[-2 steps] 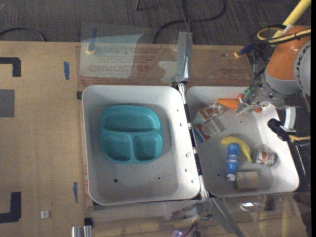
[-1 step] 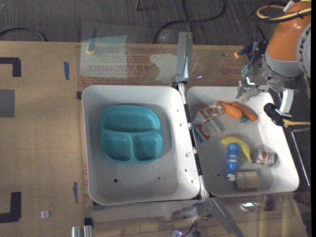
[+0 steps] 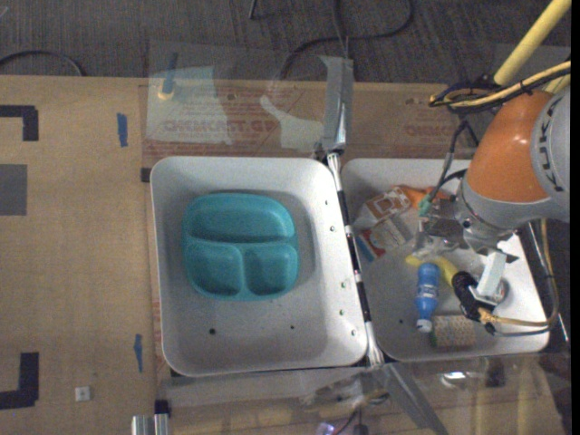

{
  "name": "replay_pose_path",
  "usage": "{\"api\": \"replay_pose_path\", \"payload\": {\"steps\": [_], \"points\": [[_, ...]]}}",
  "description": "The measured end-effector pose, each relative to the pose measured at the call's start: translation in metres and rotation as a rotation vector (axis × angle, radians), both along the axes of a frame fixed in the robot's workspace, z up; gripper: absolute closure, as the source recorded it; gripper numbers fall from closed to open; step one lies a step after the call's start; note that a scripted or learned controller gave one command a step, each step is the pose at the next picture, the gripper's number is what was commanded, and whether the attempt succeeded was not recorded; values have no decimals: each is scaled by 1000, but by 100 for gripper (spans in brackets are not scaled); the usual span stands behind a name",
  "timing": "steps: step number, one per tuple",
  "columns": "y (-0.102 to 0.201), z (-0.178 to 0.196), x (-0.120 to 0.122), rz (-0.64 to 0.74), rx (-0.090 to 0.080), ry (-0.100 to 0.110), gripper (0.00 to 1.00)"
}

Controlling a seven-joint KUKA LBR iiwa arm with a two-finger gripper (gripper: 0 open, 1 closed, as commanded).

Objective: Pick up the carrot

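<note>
The tool (image 3: 441,231) hangs over the right bin (image 3: 385,329). The carrot (image 3: 418,194) peeks out just above it. I cannot tell the tool's state.

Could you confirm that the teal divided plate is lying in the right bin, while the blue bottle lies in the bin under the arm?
Not quite: the camera view shows the teal divided plate lying in the left bin, not the right one. The rest stands: the blue bottle lies in the right bin, the one under the arm.
</note>
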State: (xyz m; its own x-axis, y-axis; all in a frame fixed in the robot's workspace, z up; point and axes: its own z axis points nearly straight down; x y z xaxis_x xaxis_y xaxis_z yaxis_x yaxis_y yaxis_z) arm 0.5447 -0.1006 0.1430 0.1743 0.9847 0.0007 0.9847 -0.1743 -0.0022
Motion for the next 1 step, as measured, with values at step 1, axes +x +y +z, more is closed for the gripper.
{"api": "replay_pose_path", "payload": {"steps": [1], "points": [[52, 41, -35, 29, 1, 1, 100]]}}
